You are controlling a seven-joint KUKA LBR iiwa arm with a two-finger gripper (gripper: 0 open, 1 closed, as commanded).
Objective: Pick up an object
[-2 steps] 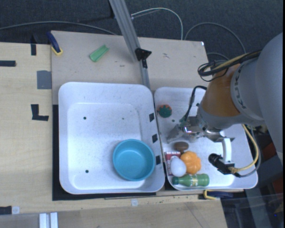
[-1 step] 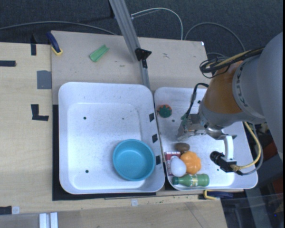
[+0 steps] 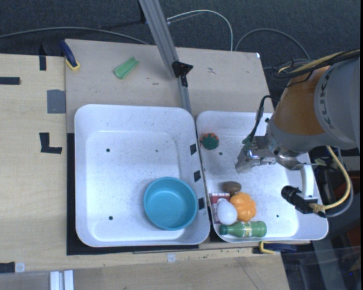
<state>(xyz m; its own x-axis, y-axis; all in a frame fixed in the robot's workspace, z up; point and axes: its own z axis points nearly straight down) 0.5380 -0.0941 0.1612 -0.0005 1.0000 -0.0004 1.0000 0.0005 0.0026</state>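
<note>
A: Any readable labels or brands?

B: None legible. The red-and-white box point(image 3: 217, 198) has printing, too small to read.

A: Tool state?

B: Tool point(image 3: 247, 160) hangs over the middle of the right bin point(image 3: 284, 222), nothing seen between its fingers. Open or closed: cannot tell, the tips are blurred against the white floor.

A: Objects relative to it?

B: All in the right bin. Small green-and-red ball point(image 3: 210, 141) lies up and left of the tool, near the divider wall. The cluster sits below the tool at the bin's near-left corner: brown lump point(image 3: 232, 187), orange fruit point(image 3: 242, 206) just under it, white egg point(image 3: 227, 212) touching the orange, green bottle point(image 3: 244, 229) lying on its side along the front wall, box against the left wall.

A: Room to move?

B: Right half of the right bin floor is bare. Left bin point(image 3: 97, 162) holds a blue bowl point(image 3: 169, 203) near its front-right corner. On the worktop point(image 3: 97, 83) behind, a green block point(image 3: 126, 67).
</note>
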